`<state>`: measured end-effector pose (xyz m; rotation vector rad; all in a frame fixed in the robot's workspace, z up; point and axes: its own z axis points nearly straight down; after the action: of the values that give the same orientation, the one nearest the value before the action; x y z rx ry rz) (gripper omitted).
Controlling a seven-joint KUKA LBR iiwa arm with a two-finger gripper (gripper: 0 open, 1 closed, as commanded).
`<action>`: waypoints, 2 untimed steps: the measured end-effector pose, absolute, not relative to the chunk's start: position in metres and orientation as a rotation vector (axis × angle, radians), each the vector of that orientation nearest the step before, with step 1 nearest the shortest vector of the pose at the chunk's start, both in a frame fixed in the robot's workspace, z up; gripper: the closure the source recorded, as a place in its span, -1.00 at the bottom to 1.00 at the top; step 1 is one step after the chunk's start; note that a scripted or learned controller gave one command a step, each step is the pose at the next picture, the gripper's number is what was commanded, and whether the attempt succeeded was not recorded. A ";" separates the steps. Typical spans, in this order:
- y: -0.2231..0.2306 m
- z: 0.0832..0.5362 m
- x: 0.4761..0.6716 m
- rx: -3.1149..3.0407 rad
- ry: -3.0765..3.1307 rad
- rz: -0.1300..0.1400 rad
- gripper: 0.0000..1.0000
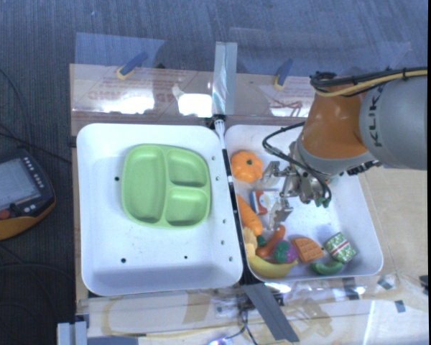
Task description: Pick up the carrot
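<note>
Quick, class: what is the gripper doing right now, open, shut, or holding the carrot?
Gripper: hangs over the right bin, beside the carrot; whether it holds anything cannot be told.

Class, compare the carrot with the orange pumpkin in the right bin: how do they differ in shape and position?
The carrot is long and slim; the pumpkin is round with a green stem. The carrot lies along the bin's left wall, nearer the front; the pumpkin sits farther back. Both are orange.

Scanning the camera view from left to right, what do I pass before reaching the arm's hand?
Handheld controller on the floor → green divided plate in the left bin → carrot at the right bin's left wall → hand.
</note>
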<state>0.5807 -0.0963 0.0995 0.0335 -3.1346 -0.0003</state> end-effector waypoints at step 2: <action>-0.033 0.184 0.637 -0.497 -3.104 0.003 -1.00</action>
<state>0.6371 -0.0326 0.1839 -0.4968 -3.1038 0.0027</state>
